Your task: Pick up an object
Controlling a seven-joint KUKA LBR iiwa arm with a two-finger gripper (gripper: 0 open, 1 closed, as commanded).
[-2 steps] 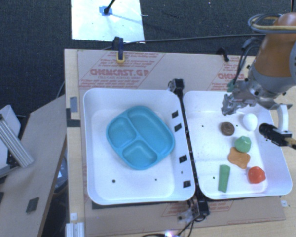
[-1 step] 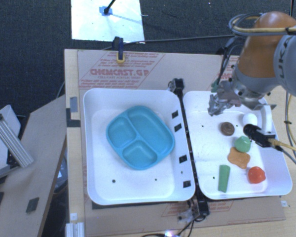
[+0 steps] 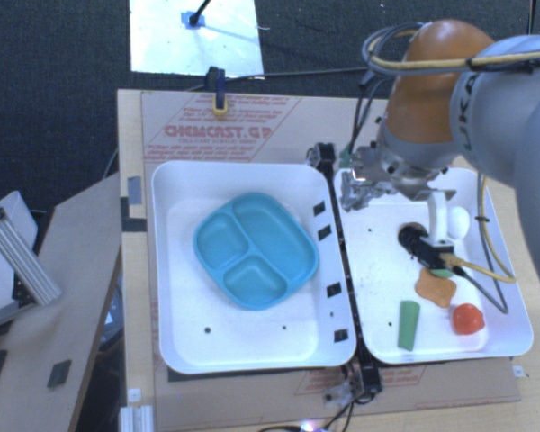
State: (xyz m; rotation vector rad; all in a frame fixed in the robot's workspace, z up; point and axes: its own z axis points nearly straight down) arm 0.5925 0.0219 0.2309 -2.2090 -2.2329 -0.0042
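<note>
The 2 white bins sit side by side on a sheet of cardboard (image 3: 218, 133) printed in red, with a blue and yellow clamp (image 3: 218, 92) at its far edge.

The left bin (image 3: 175, 268) holds 1 thing: a blue plate (image 3: 256, 250) with 3 compartments, lying flat near the middle and turned a little askew.

The right bin (image 3: 378, 273) holds 3 loose things, all in its near right part. A green stick (image 3: 409, 324) lies close to the near wall. An orange piece (image 3: 436, 288) lies just beyond it to the right. A red piece (image 3: 468, 319) (rounded, tomato-like) sits near the orange one, toward the near right corner. None of the 3 touches the gripper.

The arm (image 3: 486, 106) reaches in from the right, over the far side of the right bin. Its gripper (image 3: 353, 194) is at that bin's far left corner, close to the wall between the bins and well apart from the 3 things. Whether it is spread or pressed together cannot be told, and nothing shows in its grasp.
</note>
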